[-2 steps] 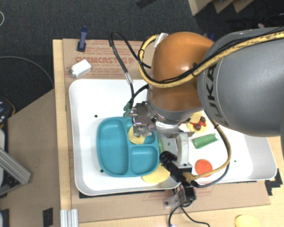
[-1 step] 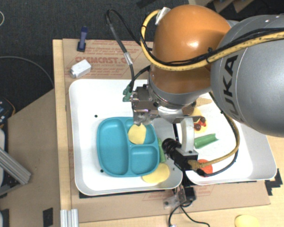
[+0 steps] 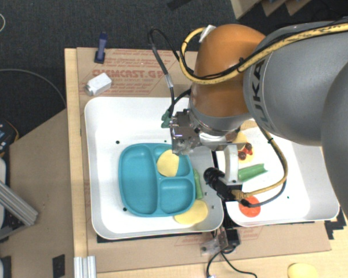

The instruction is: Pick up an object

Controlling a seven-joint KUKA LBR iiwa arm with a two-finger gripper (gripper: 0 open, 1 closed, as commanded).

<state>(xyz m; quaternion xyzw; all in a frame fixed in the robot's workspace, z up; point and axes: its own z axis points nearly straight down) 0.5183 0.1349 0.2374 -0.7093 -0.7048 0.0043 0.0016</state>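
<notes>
A teal divided tray (image 3: 145, 181) lies in the left bin (image 3: 101, 155). In its upper right compartment sits a yellow disc (image 3: 168, 165). A second yellow piece (image 3: 192, 213) rests against the tray's lower right corner, and a thin green strip (image 3: 198, 184) runs along its right edge. My gripper (image 3: 178, 143) hangs right above the yellow disc, at the disc's upper edge, under the orange wrist band. The right bin (image 3: 304, 204) holds a green piece (image 3: 252, 171), small red bits (image 3: 245, 150) and an orange-red disc (image 3: 250, 208).
The arm's bulk covers the divide between the bins and the right bin's upper part. On the cardboard behind the left bin lie a small white box (image 3: 98, 84) and a blue item (image 3: 101, 48). Cables loop around the wrist.
</notes>
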